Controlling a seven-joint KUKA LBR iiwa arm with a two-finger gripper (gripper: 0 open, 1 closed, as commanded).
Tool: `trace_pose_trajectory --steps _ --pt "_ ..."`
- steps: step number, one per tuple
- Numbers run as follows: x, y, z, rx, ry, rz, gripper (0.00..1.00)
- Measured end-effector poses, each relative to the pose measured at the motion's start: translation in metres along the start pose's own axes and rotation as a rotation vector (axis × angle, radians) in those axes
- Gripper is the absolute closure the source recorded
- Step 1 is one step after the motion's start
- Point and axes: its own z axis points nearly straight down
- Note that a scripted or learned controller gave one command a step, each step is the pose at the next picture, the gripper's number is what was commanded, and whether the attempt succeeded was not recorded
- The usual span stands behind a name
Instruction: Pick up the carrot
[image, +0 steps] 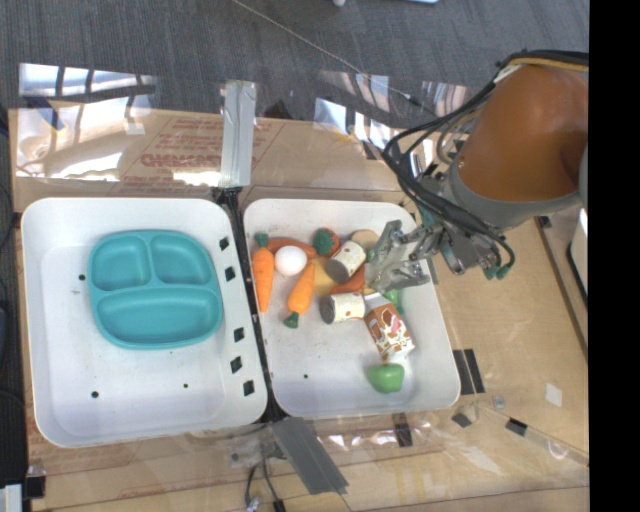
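Two carrots lie in the right bin (430, 330). One carrot (262, 280) rests along the bin's left wall, its green top toward the back. The other carrot (301, 290) lies tilted just right of it, its green end toward the front. My gripper (388, 264) hangs over the right half of that bin, above a cluster of small cans, well to the right of both carrots. Its fingers look spread, with nothing between them.
A white egg (290, 261) sits between the carrot tops, with a strawberry (325, 240) behind it. Cans (346, 261) (343, 306) (389, 333) and a green fruit (386, 377) crowd the bin's middle and right. The left bin (50, 380) holds a teal divided plate (155, 288).
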Motion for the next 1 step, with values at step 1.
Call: trace_pose_trajectory --steps 1 --pt "-0.0147 -0.0055 -0.1819 0.003 -0.004 -0.021 1.00"
